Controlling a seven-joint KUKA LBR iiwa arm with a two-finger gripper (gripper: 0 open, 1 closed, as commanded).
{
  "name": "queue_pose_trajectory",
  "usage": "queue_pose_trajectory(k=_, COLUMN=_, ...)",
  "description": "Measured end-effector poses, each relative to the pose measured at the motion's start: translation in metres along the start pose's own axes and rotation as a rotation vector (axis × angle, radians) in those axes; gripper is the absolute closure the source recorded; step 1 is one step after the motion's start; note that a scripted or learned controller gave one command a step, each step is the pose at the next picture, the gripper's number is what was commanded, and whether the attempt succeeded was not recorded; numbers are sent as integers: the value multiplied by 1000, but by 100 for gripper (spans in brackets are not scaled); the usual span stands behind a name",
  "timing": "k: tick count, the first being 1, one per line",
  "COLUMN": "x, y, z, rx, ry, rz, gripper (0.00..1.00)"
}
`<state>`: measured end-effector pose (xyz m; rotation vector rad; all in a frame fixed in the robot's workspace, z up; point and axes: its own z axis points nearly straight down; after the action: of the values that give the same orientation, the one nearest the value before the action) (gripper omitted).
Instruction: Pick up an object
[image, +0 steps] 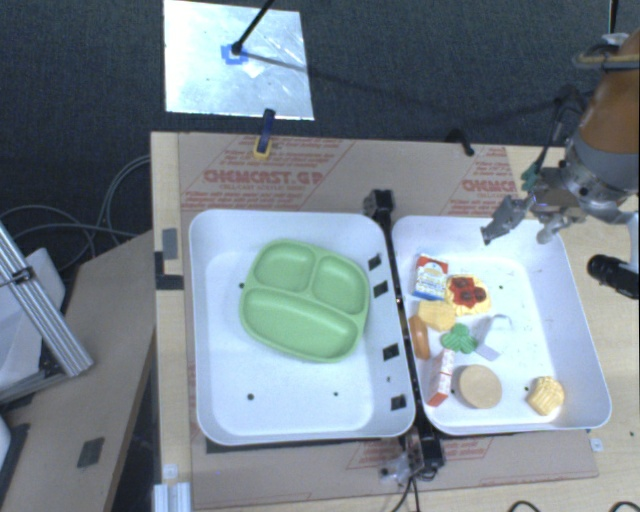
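Two bins side by side. Divided tray (304, 300) in left bin (220, 400). Small items clustered in right bin (560, 300), left half. Gripper (522, 226) above its far edge.

You see, under the bench: dark blue-grey carpet (80, 90) covering the floor. Upper middle: one shiny silver sheet (238, 58) lying flat on the carpet, with a bit of blue tape (234, 54) and a thin black rod crossing it. Bench top: a pale board (330, 165) printed with red lettering. Left side: grey cables (120, 185) looping over the carpet, a tan panel (95, 340), and a ribbed aluminium rail (40, 310) set at a slant.
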<state>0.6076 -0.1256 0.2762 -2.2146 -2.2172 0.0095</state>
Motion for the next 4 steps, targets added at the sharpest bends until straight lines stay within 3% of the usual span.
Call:
queue_pose_trajectory(k=1, x=0, y=2, z=-7, rx=-12, ry=-2, rz=-2, gripper=0)
queue_pose_trajectory(k=2, x=4, y=-7, z=46, rx=-9, ry=-1, rz=0, gripper=0)
queue_pose_trajectory(k=4, x=11, y=3, z=136, rx=-8, ry=-1, rz=-3, gripper=0)
